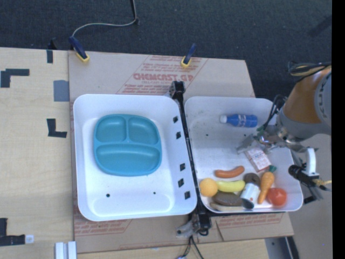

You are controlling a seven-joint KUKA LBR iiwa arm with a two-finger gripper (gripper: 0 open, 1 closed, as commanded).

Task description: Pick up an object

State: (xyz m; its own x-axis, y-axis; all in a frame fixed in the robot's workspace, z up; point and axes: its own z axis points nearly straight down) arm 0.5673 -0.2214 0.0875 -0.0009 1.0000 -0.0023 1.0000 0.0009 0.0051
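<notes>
Toy food crowds the right bin's (215, 108) six o'clock rim: hot dog (229, 172), lemon (208, 187), banana (230, 186), carrot (265, 185) standing twelve-to-six, tomato (276, 197). At twelve o'clock a blue bottle (240, 120) lies with its long axis three-to-nine, cap toward nine, with bare floor around it. At three o'clock the gripper (257, 143) hovers over a small tag (257, 157); its opening cannot be told. A blue divided plate (128, 144) sits in the left bin (86, 198).

Beside my white right bin (226, 109), the white left bin (83, 144) carries a plain teal divided tray (128, 144). In the right bin I see a blue bottle (241, 120), a red-orange sausage (229, 172), a yellow lemon (208, 187), an orange carrot (266, 185) and a red tomato (277, 197). The worktop's cardboard (156, 74) is brown with red lettering.
</notes>
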